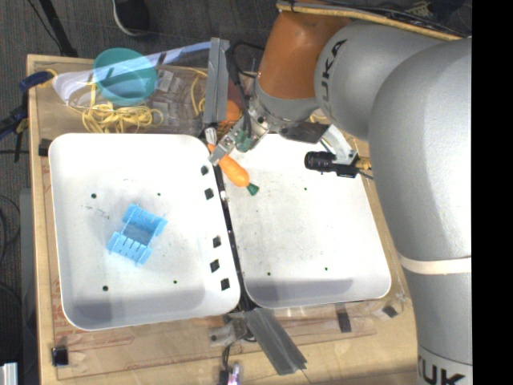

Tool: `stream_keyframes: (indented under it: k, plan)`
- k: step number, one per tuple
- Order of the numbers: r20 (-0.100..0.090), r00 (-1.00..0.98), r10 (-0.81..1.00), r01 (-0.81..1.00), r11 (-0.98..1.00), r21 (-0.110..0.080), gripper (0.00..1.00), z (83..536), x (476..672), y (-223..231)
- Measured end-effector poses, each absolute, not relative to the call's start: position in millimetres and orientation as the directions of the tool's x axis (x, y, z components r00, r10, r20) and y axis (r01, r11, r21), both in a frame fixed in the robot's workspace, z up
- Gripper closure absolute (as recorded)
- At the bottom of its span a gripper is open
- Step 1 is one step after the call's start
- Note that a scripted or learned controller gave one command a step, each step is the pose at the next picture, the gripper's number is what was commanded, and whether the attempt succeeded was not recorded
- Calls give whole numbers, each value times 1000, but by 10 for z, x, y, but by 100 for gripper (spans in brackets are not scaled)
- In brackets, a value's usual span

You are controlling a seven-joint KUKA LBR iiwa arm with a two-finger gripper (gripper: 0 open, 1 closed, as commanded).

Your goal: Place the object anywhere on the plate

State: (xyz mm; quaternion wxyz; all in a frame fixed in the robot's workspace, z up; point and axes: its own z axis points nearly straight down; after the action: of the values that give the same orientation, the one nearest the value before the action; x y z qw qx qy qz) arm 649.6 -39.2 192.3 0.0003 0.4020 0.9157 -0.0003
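Orange carrot-shaped toy (pixel 235 171) with a green tip, lying flat in the right bin (pixel 321 231), close to that bin's far left corner and just beside the wall shared with the left bin (pixel 60 215). Green tip pointing toward the bin's middle, orange end toward the corner.

Gripper (pixel 239 141) poised over that same far left corner, directly at the toy's orange end; touching or just apart, cannot tell. Open or closed, cannot tell either: too small and blurred, partly lost against the clutter behind. Nothing visibly clamped.

Grey arm (pixel 417 135) reaching in from the right edge, over the right bin's far right corner, orange band (pixel 292 62) above the wrist and past the bin's far edge.

In the left bin, a blue ribbed piece (pixel 136 235) lying tilted near the middle, well apart from the toy.

Beyond the left bin's far edge, on the bench (pixel 48 343): a teal bowl (pixel 124 74) and, just beside it, a tangle of yellow cord (pixel 116 117).
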Motion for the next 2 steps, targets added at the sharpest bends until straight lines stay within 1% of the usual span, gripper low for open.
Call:
stream_keyframes:
  k: [1, 2]
  plan:
    - [-2, -706, 709, 709, 706, 0, 100, 1834, 6542, -996]
    - [1, -748, 663, 663, 748, -1, 100, 1922, 6291, -617]
